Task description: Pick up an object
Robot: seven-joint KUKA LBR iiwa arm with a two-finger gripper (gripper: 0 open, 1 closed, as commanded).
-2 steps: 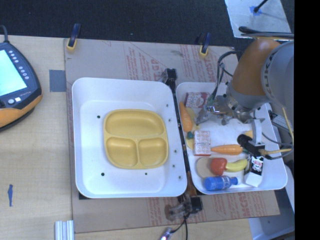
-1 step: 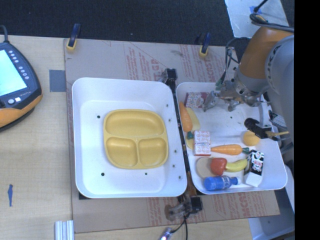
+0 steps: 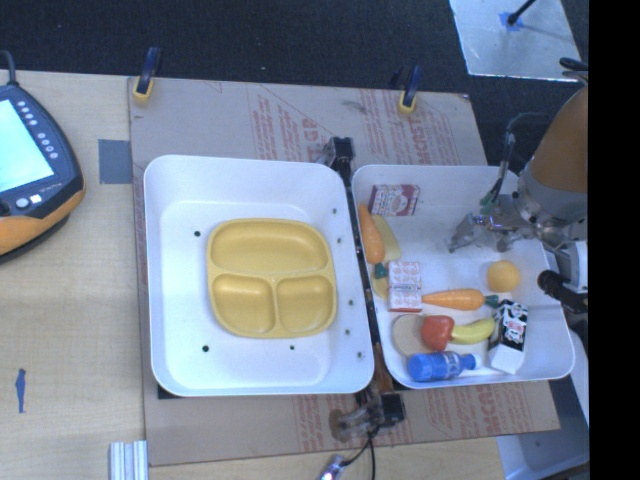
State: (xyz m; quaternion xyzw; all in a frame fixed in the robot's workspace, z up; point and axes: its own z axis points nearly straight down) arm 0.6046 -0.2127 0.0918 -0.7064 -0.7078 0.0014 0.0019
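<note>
Hovering low in the right bin (image 3: 560, 368), hand (image 3: 478, 230) with metal fingers splayed apart, nothing between them. Poised over bare floor, probably lining up a pick. Nearest candidates: lemon (image 3: 503, 275) at 4 o'clock, carrot (image 3: 455, 298) at 6, carton (image 3: 394, 200) at 9. Left bin (image 3: 180, 368) kept apart, bearing a yellow tray (image 3: 270, 275).

Pretty clearly a robotics lab, not anyone's kitchen. The bench (image 3: 70, 328) is plain wood with a cardboard sheet (image 3: 290, 118) clamped onto it by blue clamps (image 3: 146, 74), and two white bins (image 3: 160, 268) sit side by side on top. There's a teach pendant (image 3: 30, 168) lying at the left edge, a cable (image 3: 355, 448) running off the front, and the food in the right bin (image 3: 440, 183) is plastic toy stuff.
</note>
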